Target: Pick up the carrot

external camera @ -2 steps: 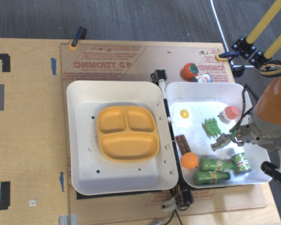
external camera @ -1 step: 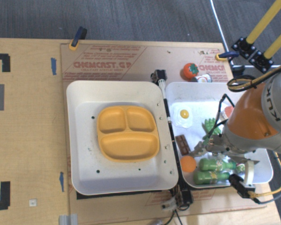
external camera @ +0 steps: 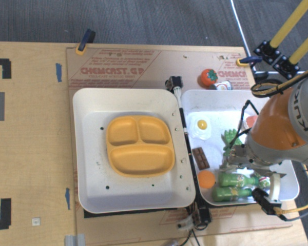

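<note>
An orange rounded piece (external camera: 206, 179) lies in the front left of the right bin (external camera: 215, 104); it may be the carrot, though its shape is unclear. A green frilly piece (external camera: 230, 137) sits further back, beside the arm. My gripper (external camera: 231, 162) reaches down into the middle of the right bin, just right of the orange piece and directly over the green bottles (external camera: 235, 185). The grey wrist and orange band (external camera: 277, 129) cover it from above. Nothing can be seen held.
The right bin also holds a fried egg (external camera: 201, 125), a brown chocolate bar (external camera: 200, 158) and a reddish piece (external camera: 251, 121) half hidden behind the arm. A yellow divided plate (external camera: 140, 144) lies in the left bin (external camera: 87, 137). A tomato (external camera: 208, 77) sits on the bench behind.
</note>
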{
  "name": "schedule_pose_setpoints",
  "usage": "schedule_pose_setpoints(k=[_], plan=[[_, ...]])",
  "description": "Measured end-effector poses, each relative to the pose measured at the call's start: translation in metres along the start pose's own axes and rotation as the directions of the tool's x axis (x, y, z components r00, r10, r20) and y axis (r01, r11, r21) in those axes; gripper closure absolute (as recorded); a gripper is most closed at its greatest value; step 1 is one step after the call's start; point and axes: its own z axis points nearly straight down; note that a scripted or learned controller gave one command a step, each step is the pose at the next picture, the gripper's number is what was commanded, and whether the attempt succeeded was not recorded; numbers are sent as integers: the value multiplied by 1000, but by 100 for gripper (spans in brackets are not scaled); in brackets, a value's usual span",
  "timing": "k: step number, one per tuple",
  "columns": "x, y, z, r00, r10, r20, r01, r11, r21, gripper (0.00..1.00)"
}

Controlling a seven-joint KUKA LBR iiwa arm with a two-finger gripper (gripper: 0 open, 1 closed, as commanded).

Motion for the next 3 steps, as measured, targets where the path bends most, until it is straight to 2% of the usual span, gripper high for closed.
schedule_pose_setpoints(k=[1,2,3], plan=[[14,-2,-121,996,93,2,-93,996,2,100],[83,-4,-89,876,482,4,-482,876,6,100],[158,-20,-88,802,597,4,-597,802,3,100]])
